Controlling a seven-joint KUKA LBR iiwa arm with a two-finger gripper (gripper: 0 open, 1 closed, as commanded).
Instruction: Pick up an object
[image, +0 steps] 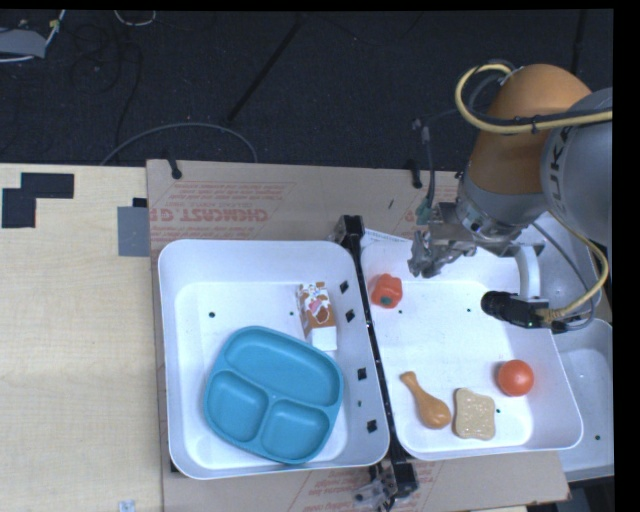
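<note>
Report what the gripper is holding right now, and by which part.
Nothing visible: the gripper hovers over the right bin's far edge, apart from the red pepper, with no object between its fingers.

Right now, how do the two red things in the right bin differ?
The pepper sits at the bin's far left corner by the divider; the tomato lies near the right wall, closer to the camera. The pepper looks blocky with a darker top; the tomato is a smooth round ball. The pepper is nearer the pincer. Both are red-orange and lie untouched.
</note>
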